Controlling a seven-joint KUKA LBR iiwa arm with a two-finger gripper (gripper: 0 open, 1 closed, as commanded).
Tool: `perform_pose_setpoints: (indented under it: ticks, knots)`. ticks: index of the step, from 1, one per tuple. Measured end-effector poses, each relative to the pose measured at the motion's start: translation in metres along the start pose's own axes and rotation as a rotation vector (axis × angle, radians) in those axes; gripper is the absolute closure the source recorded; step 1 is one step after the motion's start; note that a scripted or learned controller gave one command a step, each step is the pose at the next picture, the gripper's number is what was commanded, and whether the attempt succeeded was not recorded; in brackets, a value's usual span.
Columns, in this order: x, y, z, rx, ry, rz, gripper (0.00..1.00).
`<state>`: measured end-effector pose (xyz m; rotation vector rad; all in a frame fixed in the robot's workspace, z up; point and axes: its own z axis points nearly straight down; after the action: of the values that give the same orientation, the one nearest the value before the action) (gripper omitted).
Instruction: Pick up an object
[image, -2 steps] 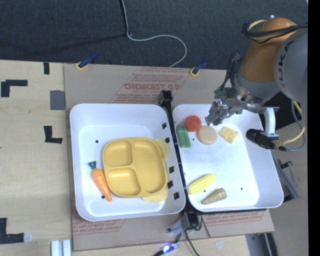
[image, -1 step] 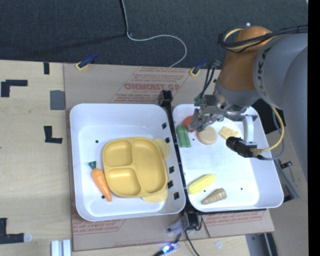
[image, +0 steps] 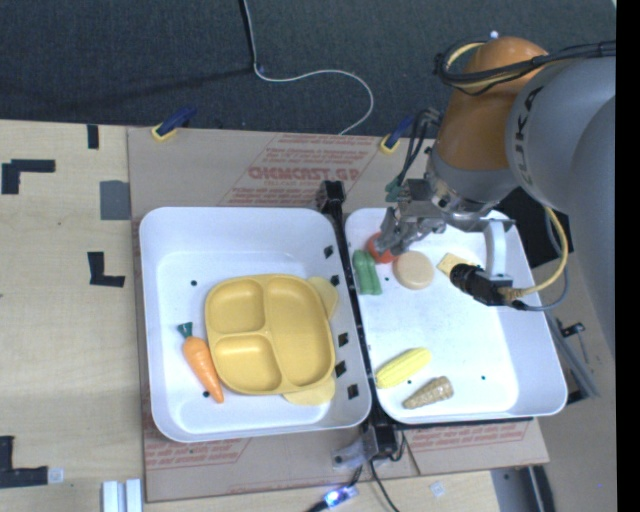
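Observation:
My gripper (image: 392, 238) reaches down into the back left corner of the right bin (image: 520, 345). A small red thing (image: 378, 249) sits right under its fingertips, partly hidden by them. Just left of it lies a green vegetable (image: 365, 272) against the bin's left wall. A round beige bun (image: 413, 270) rests beside the fingers on the right. Toward the front of this bin lie a yellow corn cob (image: 402, 367) and a tan cone-shaped piece (image: 428, 392).
The left bin (image: 165, 250) holds a yellow divided plate (image: 270, 333) and an orange carrot (image: 203, 367) at its left. A small yellow piece (image: 451, 264) lies behind the bun. The grey arm with its orange band fills the upper right.

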<state>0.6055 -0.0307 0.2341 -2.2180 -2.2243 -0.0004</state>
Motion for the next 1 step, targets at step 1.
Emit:
perform_pose_setpoints:
  ticks: [1]
  knots:
    - [0.0018, -0.0026, 0.0212, 0.003, -0.001, 0.002, 1.0]
